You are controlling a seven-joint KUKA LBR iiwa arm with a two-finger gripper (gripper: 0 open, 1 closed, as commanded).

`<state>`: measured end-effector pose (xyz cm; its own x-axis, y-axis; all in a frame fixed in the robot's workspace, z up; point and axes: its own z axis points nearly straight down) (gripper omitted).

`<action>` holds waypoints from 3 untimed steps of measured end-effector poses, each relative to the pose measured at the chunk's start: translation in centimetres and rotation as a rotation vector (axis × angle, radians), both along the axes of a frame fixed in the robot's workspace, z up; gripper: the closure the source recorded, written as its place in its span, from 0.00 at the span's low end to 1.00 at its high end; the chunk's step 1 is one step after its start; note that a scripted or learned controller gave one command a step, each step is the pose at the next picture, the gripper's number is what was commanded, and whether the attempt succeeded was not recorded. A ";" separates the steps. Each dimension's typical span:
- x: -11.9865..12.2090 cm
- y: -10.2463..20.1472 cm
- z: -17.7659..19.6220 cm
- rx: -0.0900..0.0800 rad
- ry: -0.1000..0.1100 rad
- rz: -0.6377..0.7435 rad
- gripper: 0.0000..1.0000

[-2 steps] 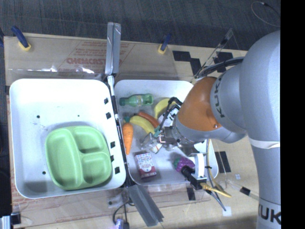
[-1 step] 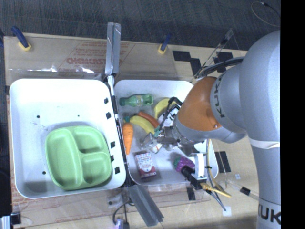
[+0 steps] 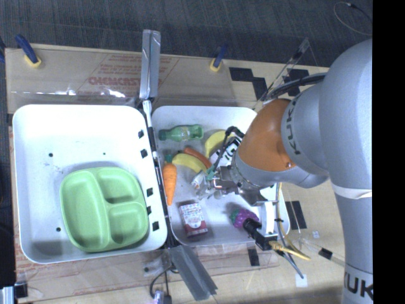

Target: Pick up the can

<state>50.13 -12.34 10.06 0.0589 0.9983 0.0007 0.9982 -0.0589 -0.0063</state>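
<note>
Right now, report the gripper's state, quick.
Gripper: low in the right bin, among the items near the banana and carrot; open or shut cannot be told, and no can is seen held.

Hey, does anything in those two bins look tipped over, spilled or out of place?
Nothing spilled or damaged. The can lies on its side near the right bin's front edge, and the green bottle lies flat near the back. The green tray sits level in the left bin.
</note>
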 end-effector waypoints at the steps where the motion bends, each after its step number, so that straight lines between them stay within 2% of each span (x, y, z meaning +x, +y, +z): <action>1: 0.0 0.0 0.0 0.000 -0.001 0.000 0.00; 2: -2.6 -4.1 -0.3 0.001 -0.001 -0.058 0.00; 3: -2.6 -1.8 0.8 0.003 0.000 0.091 0.00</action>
<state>47.57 -14.15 10.87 -0.0317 0.9995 0.0038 0.9995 0.0317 -0.0062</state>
